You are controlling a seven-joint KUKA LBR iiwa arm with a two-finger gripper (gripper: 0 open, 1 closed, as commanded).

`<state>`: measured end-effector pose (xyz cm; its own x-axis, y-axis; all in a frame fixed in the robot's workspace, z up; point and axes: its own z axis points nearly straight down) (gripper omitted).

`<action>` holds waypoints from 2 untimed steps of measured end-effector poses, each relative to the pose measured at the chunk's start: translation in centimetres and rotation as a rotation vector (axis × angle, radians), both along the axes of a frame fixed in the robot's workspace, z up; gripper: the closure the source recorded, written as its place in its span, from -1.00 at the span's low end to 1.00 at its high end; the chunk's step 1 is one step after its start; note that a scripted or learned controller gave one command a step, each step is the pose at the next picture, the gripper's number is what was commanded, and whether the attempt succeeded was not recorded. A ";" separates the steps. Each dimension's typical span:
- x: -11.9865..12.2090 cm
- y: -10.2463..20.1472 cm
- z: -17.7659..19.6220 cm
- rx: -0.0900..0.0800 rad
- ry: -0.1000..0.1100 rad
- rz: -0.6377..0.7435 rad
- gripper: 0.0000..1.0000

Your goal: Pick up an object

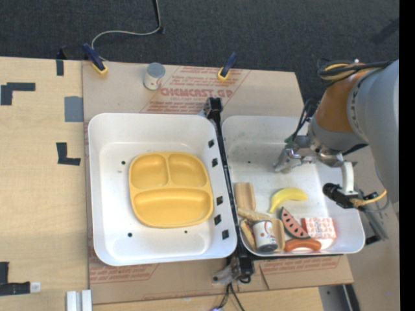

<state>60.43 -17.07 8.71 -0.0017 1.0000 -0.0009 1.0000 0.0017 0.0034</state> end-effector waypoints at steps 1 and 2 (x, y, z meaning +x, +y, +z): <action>6.5 3.5 6.6 -0.001 0.002 0.001 1.00; 6.4 3.4 6.5 -0.001 0.004 0.000 -1.00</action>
<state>66.82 -13.63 15.23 -0.0015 1.0000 -0.0018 1.0000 0.0015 -0.0011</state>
